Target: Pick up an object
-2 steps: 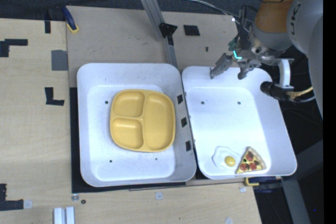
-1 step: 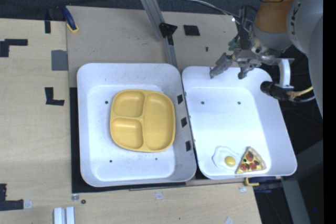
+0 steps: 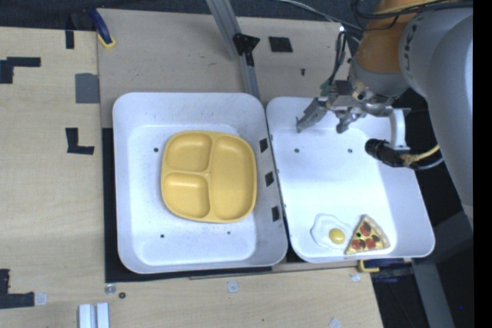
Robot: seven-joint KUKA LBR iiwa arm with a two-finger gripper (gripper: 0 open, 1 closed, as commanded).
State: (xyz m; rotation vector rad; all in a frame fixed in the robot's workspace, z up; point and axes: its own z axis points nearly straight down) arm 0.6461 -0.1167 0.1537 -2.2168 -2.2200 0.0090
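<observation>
The tool (image 3: 329,118) hangs over the far part of the right bin (image 3: 350,165), near that bin's far left corner. Its two fingers are spread apart, one pointing toward the left and one toward the near side, and there is nothing between them. The grey arm (image 3: 438,50) with the orange band (image 3: 388,27) comes in from the right side above it.

The things that could be picked up lie in the same right bin, but at its near edge, well apart from the tool. There is a toy fried egg (image 3: 329,232), white with a yellow middle, and just beside it on the right a toy pizza slice (image 3: 367,236) with red spots. The two seem to touch or almost touch; I cannot tell which. The bare white floor of the bin lies between them and the tool.

In the left bin (image 3: 138,165) a yellow plate (image 3: 208,176) with three compartments lies flat near the middle. Both bins stand side by side on the bench (image 3: 46,165).
</observation>
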